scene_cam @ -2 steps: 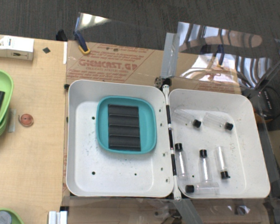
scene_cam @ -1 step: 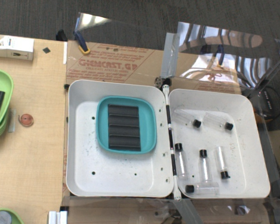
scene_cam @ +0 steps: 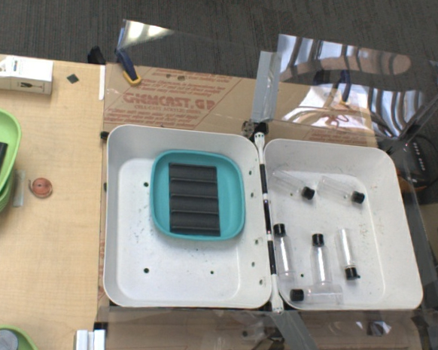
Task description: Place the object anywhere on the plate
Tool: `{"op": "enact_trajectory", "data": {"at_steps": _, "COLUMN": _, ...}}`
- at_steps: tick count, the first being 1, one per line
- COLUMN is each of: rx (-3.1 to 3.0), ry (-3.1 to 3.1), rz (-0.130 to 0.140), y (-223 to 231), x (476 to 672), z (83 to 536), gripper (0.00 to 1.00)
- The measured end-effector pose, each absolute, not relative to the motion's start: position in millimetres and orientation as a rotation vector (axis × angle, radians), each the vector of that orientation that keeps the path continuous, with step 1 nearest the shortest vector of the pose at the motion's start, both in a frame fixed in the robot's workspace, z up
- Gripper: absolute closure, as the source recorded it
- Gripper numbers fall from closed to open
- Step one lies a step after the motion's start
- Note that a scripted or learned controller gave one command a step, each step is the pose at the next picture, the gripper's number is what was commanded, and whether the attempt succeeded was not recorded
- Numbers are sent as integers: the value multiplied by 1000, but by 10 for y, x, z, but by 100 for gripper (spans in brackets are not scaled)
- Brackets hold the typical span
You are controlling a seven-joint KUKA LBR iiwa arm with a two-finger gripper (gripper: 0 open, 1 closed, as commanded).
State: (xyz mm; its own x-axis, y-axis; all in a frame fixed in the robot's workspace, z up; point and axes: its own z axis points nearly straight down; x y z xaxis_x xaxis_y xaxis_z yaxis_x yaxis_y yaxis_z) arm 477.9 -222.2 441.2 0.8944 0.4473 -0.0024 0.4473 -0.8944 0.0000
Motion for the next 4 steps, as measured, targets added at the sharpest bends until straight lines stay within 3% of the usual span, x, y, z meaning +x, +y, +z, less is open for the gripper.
{"op": "enact_trajectory", "data": {"at_steps": 2, "rx": 3122, "ry": 341, "rz": -7, "y": -2220, "x": 4782, "z": 4403, "gripper": 0}}
{"op": "enact_trajectory", "data": {"at_steps": 4, "rx": 3124, "ry": 322, "rz": -8, "y": -2215, "x": 5027, "z": 4398, "gripper": 0}}
